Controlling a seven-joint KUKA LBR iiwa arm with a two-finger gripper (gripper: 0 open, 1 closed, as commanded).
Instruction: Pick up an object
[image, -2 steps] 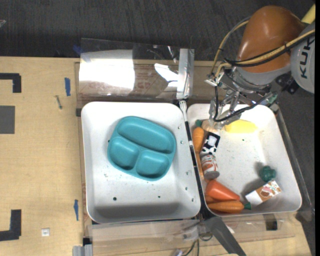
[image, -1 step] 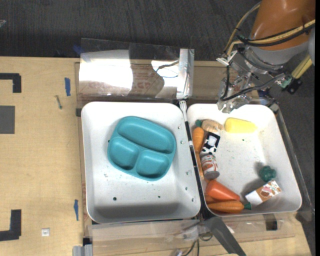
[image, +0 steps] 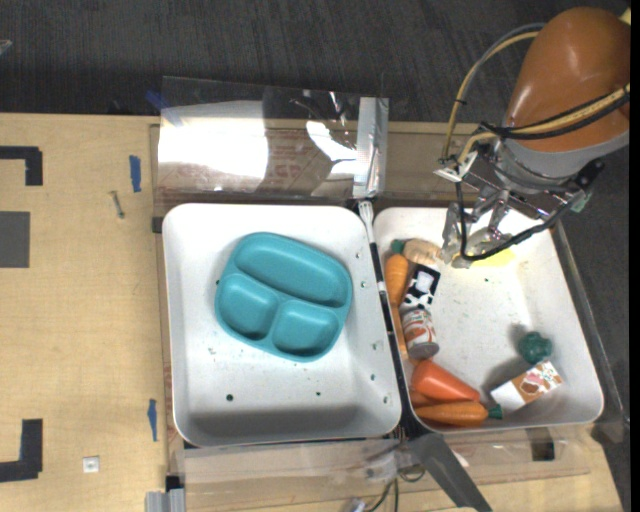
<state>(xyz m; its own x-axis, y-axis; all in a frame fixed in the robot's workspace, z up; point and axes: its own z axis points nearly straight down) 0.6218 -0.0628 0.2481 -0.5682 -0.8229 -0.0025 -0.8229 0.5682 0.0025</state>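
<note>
My gripper (image: 470, 240) hangs over the far part of the right bin (image: 575, 300), its two fingers spread open with nothing between them. A small yellow item (image: 497, 253) lies on the bin floor just under and right of the fingertips. Left of the gripper sit a tan piece (image: 420, 248), an orange carrot (image: 397, 278) and a small can with a black-and-white label (image: 420, 310). Near the front lie two orange pieces (image: 442, 382), a small carton (image: 527, 386) and a dark green object (image: 535, 347).
The left bin (image: 190, 380) holds a teal divided plate (image: 283, 294). A clear plastic sheet and a metal bar (image: 368, 150) lie behind the bins. Cables loop off the arm's wrist (image: 570, 70) above the right bin's far right corner.
</note>
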